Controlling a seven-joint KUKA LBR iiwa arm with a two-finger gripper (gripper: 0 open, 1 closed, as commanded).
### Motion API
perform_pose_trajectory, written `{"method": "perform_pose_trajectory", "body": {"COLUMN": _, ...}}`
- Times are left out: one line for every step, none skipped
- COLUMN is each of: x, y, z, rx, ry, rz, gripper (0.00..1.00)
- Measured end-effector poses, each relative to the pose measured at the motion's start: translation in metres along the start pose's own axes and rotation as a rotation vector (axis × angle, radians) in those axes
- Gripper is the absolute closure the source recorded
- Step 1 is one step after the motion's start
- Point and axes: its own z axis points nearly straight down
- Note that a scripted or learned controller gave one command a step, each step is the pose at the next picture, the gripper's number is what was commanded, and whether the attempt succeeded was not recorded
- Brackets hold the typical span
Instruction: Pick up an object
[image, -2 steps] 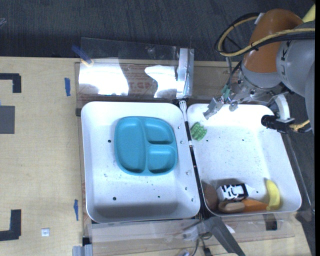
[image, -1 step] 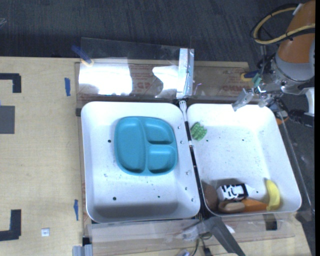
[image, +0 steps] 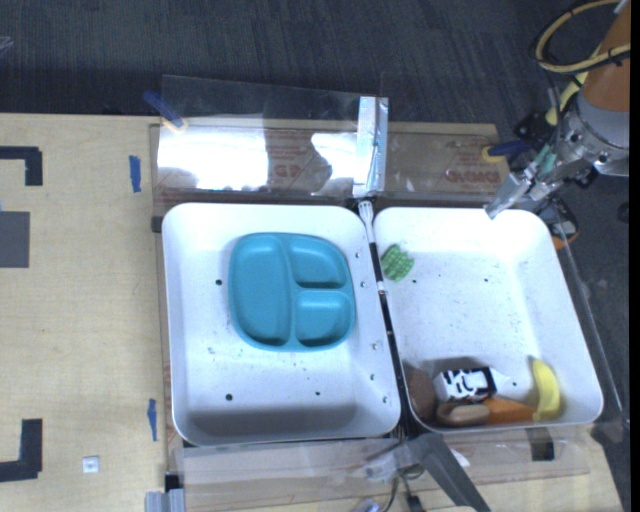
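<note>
arm parked off the corner, nothing picked yet

your gripper hangs at the far right corner of the right bin, just over its rim; you cannot tell from this view whether the jaws are open or closed, and nothing shows between them. the pickable things sit well apart from it. a small green piece lies alone near the divider at the right bin's far left. the rest crowd the near edge: a black-and-white object, an orange carrot-like piece touching it, a yellow banana just beside them, and a brown item in the near-left corner. the left bin holds a blue divided plate.

judging from this layout, the cluster is your risk: the things touch, so descending jaws could land on two at once or shove one against the bin wall and close on air. the banana lies close to the sloped wall, where a finger might strike the rim. the green piece is isolated but low and small, so a slightly off descent could miss it.
</note>
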Motion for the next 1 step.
{"method": "perform_pose_trajectory", "body": {"x": 0.0616, "y": 0.023, "z": 0.0808, "rx": 0.006, "ry": 0.008, "rz": -0.227, "gripper": 0.0}}
